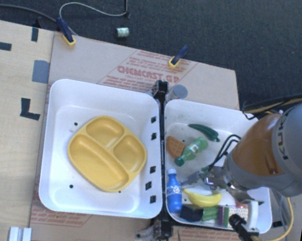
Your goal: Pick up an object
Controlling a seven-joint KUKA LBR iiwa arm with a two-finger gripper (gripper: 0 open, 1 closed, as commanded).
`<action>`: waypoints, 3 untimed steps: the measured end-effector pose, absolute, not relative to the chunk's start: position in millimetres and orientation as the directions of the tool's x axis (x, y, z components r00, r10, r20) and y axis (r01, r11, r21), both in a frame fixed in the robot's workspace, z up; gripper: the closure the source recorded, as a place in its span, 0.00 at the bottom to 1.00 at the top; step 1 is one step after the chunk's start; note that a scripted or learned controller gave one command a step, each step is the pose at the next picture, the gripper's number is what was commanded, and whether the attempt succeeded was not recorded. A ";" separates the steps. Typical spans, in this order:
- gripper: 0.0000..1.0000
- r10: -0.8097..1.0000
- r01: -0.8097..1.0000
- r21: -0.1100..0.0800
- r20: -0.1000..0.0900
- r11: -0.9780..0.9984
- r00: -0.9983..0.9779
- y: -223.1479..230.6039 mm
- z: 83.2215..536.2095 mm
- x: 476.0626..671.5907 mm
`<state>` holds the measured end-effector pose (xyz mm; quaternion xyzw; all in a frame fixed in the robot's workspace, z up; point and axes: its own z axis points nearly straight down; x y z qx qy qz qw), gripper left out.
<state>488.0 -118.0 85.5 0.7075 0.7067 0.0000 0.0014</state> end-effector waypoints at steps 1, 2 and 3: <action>1.00 1.000 1.000 0.003 -0.001 -0.001 0.001 -117.7 95.5 488.9; 0.00 1.000 1.000 0.003 -0.001 -0.001 0.001 -117.7 95.4 488.8; 0.00 1.000 1.000 0.019 -0.016 -0.008 0.009 -101.3 87.8 487.5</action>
